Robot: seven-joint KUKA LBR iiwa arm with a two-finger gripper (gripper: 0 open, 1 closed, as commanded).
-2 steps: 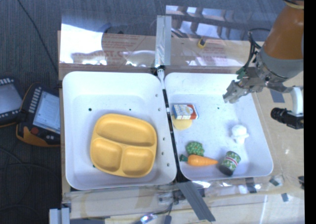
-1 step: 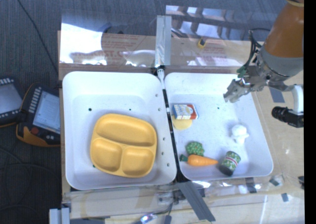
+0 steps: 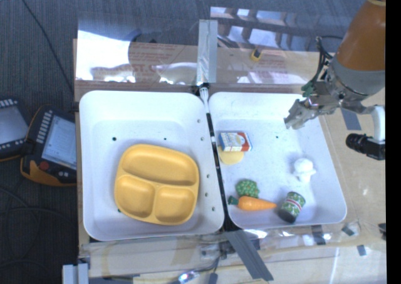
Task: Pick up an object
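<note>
The right bin (image 3: pixel 269 107) holds a small red and white carton (image 3: pixel 234 142) lying over a yellow disc (image 3: pixel 230 156), a green broccoli piece (image 3: pixel 247 187), an orange carrot (image 3: pixel 257 204), a dark green can (image 3: pixel 291 206) and a small white object (image 3: pixel 304 166). My gripper (image 3: pixel 296 120) hangs over the bin's upper right part, above the bare floor and apart from every object. Nothing shows between its fingers.
The left bin (image 3: pixel 100 113) carries a yellow divided tray (image 3: pixel 156 182). A metal divider post (image 3: pixel 205 51) stands behind the bins. A teach pendant (image 3: pixel 50 145) lies on the floor to the left. The arm (image 3: pixel 363 44) comes in from the upper right.
</note>
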